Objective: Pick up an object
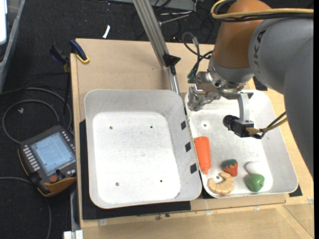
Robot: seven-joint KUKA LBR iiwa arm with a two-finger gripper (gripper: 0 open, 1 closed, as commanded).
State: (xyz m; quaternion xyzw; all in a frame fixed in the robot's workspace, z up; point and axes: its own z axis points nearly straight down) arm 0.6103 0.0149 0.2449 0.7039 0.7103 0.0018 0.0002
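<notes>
Camera view shows the arm [269, 34] reaching over the right bin [279, 133], its gripper [202, 97] hanging at that bin's far-left corner; whether it is parted or closed I cannot tell. Nearest candidate is the orange carrot [202, 154], lying against the right bin's left wall, toward the viewer from the gripper, long axis running near-to-far. Further toward the bin's near edge sit the cookie [221, 184], tomato [230, 167] and green piece [255, 181].
</notes>
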